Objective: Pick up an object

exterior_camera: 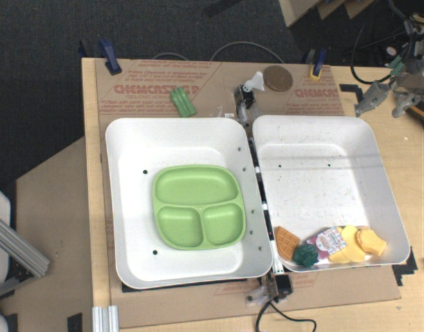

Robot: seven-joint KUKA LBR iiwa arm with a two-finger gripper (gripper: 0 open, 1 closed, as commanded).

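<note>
Lying in the near corner of the right bin (pixel 378 151) is a small heap of objects: a tan waffle-like piece (pixel 287 240), a dark green toy (pixel 306 255), a pink-and-white wrapped item (pixel 330 240) and yellow pieces (pixel 357 244), all touching or just beside one another. The left bin (pixel 125 185) holds a green divided plate (pixel 198 206) near its middle. On the bench (pixel 149 81) behind the bins sit a small green item (pixel 183 102) and a brown disc (pixel 278 79). The hand (pixel 405 88) sits at the far right edge, well apart from the heap; whether it is apart or together cannot be told.
</note>
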